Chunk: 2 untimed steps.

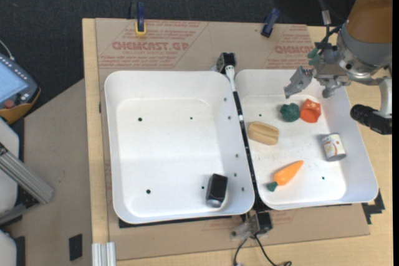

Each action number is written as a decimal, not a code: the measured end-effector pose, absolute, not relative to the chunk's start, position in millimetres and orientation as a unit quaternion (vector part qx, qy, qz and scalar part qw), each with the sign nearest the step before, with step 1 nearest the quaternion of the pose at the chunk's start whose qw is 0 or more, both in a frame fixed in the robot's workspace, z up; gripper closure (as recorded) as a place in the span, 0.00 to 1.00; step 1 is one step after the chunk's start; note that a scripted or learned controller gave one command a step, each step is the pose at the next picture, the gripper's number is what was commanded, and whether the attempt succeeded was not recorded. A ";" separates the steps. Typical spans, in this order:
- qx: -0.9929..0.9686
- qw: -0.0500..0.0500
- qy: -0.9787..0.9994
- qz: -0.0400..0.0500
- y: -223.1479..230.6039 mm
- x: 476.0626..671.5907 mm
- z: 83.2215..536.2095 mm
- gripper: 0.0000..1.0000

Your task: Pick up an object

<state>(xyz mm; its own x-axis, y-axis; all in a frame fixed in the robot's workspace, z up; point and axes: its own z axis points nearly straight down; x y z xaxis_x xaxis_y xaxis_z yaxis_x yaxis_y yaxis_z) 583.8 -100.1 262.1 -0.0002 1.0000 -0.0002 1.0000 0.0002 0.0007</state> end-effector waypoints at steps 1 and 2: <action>0.708 0.005 0.706 0.001 -189.0 619.2 314.9 0.00; 0.707 0.010 0.707 0.003 -225.8 668.6 434.6 0.00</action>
<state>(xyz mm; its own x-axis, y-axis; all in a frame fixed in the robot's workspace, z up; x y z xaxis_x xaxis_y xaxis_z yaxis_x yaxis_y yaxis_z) 668.6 -225.8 434.6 -0.0007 1.0000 -0.0094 0.9998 0.0009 0.0181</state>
